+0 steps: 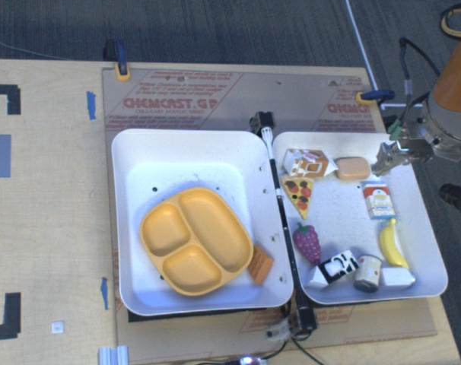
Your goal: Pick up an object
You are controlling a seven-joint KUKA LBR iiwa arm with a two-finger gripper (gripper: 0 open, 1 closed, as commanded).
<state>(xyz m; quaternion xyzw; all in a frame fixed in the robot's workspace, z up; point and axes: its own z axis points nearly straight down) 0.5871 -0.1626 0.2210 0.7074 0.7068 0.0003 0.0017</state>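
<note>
The grey metal gripper (388, 158) is hovering at the right-hand white bin's (432, 238) far right rim, just beside the tan oval bread-like piece (353, 168); its state cannot be told.

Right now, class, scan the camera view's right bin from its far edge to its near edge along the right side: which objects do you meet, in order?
Tan bread-like piece → small red and white carton → banana → white block.
</note>
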